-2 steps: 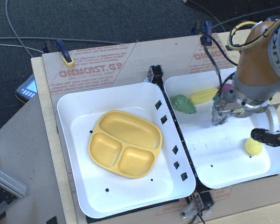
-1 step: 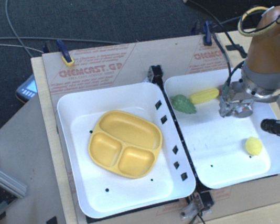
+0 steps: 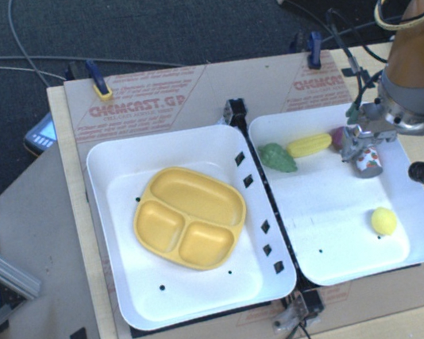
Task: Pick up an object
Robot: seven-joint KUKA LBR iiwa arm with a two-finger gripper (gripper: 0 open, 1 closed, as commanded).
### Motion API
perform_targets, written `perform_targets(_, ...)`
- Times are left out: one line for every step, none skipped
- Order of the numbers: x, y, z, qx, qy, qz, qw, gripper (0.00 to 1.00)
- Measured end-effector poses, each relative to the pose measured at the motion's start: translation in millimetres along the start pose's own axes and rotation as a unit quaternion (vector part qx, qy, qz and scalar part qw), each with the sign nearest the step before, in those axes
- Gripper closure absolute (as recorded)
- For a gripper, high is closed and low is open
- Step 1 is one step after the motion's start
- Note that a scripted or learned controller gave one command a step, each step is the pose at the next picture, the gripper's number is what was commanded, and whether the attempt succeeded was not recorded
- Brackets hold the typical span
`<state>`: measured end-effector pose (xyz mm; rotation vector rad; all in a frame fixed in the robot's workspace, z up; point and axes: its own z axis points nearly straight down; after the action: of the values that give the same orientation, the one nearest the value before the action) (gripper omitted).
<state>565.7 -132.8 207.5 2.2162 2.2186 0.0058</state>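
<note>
Nothing looks lifted yet: the end effector point(image 3: 364, 154) sits low in the right bin point(image 3: 348, 262), its grip impossible to tell.

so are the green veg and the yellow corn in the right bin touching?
Cannot tell. In the camera view the green vegetable and the yellow corn sit end to end in the right bin, with no plain gap or contact visible.
</note>
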Motion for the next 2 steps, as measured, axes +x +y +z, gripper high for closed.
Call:
perform_targets(51, 0, -14, 0.002, 0.002, -0.003, 1.0, 1.0)
perform_targets(108, 6, -9, 0.004, 0.002, -0.003, 1.0, 1.0)
